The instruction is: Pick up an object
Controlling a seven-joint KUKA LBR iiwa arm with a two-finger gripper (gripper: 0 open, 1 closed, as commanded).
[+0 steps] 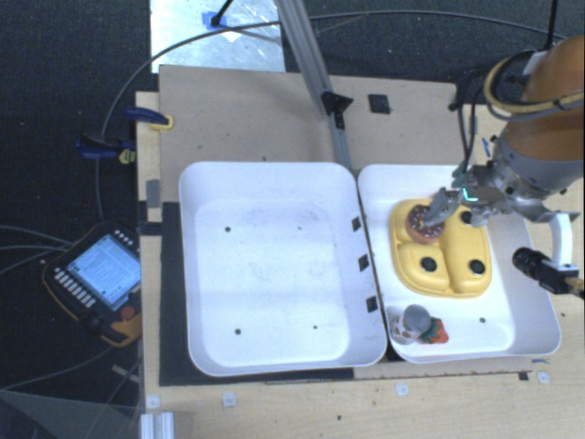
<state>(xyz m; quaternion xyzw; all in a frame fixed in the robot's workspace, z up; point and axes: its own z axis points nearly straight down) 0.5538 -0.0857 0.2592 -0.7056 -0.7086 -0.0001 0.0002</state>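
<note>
Yellow moulded toy [441,254], glossy, with dark dots and a brown ring-shaped piece [423,223] on top, lies in the right white bin [526,332]. Gripper [452,205] hovers at its upper edge; finger state cannot be told. Left white bin [210,337], brown bench [247,108], dark carpet [64,53] surround.

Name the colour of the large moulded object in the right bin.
Yellow, with dark spots; seen in the camera view.
</note>
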